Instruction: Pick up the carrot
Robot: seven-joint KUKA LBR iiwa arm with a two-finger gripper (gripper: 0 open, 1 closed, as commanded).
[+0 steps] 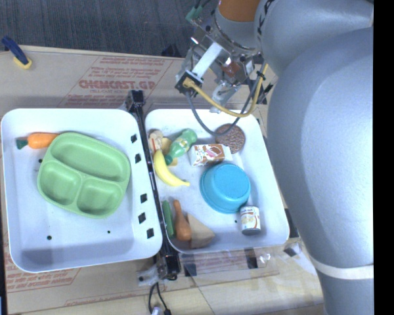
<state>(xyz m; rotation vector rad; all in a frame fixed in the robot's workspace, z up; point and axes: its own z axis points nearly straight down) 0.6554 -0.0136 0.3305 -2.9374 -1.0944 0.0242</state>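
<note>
An orange carrot (41, 140) with a green stalk end lies in the far left corner of the left bin (13, 195), touching the rim of a green divided plate (85, 174). A second orange, carrot-like piece (180, 220) lies beside a thin green piece (168, 217) at the near left of the right bin (270, 195). The gripper (213, 84) hangs over the far rim of the right bin, well away from both orange pieces. Nothing shows in it.
The right bin also holds a banana (165, 170), a green bottle (179, 144), a small carton (207, 153), a brown cookie (230, 137), a blue bowl (225, 187), a small can (250, 220) and a brown wedge (198, 231). The arm's grey body (328, 143) covers the right side.
</note>
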